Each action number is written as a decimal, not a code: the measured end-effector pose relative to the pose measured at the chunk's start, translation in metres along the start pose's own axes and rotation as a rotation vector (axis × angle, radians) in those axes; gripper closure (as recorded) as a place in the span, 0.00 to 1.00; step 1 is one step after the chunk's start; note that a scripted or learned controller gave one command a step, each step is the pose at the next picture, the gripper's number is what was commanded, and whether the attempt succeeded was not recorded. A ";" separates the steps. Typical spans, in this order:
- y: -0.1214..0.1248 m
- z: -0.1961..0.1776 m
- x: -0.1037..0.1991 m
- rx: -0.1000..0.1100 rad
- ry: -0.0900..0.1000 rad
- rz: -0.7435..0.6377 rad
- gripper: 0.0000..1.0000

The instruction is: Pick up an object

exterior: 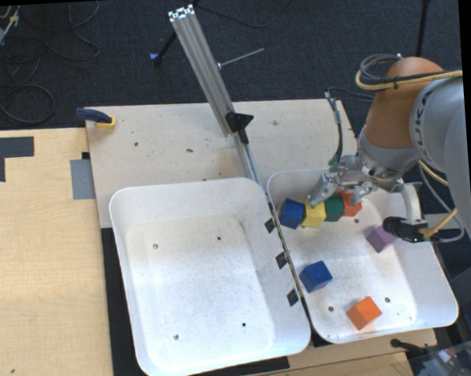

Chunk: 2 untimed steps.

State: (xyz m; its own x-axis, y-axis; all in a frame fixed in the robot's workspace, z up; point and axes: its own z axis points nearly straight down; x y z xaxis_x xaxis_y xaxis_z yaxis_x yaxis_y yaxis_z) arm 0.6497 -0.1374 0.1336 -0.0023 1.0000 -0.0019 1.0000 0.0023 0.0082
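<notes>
Beneath the end effector (338,190), block cluster (317,210), long axis left-right.

The bench (160,144) bears two white bins (193,274) and perhaps a clamp (95,116).

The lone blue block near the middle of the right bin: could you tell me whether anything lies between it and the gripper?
Yes: the gripper hangs at a cluster of blocks at the right bin's far end; that cluster lies between it and the lone blue block.

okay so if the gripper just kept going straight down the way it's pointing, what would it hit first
Most likely the cluster of blocks under the gripper: the yellow block, with green, red and blue beside it. Depth is hard to judge from this slanted view.
</notes>
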 end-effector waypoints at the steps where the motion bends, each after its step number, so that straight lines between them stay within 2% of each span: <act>1: -0.001 -0.008 -0.001 0.003 0.002 0.004 1.00; 2: 0.000 -0.069 0.004 0.004 0.002 0.002 1.00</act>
State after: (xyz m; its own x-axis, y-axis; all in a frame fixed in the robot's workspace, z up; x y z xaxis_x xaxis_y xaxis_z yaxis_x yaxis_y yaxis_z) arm 0.6490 -0.1329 0.2028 -0.0006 1.0000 -0.0004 1.0000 0.0006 0.0041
